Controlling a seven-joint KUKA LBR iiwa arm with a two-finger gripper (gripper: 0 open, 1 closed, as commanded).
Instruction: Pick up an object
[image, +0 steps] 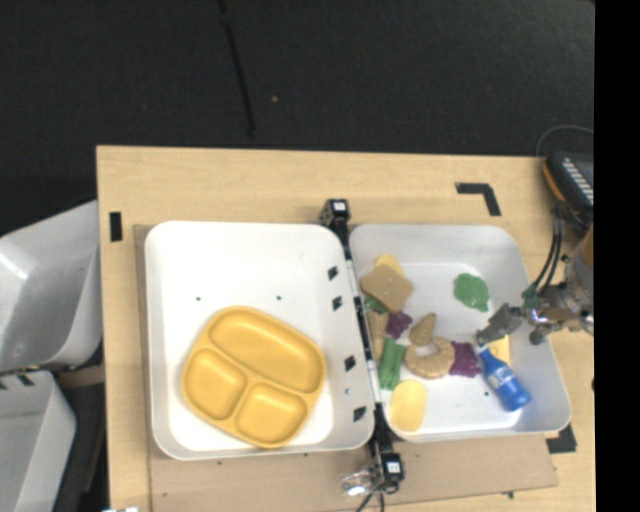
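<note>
We log a light wooden counter (250, 180) carrying two shallow white bins side by side. The left bin (170, 270) holds one yellow divided tray (252, 375), with three compartments, lying toward that bin's front edge.

The right bin (440, 245) holds the loose objects. A tan block (388, 288) sits near its back-left corner, with a small yellow piece (387, 264) showing just behind it. A green lump (472, 291) lies apart toward the back right. Along the left wall we note a green strip (389, 364), a purple piece (399, 323) just behind it, and a pale yellow round (408, 405) at the front-left corner. In the middle, a beige ring-shaped piece (430, 358) touches a tan oval (423, 328) and a second purple piece (463, 358). A blue bottle (503, 381), white-capped, lies tilted toward the front right, beside a yellow scrap (499, 349).

The end effector (518, 323) hangs over the right edge of the right bin, just behind the blue bottle. Its fingers (497, 325) look spread, with nothing between them. A black cable (552, 255) runs up behind it.
</note>
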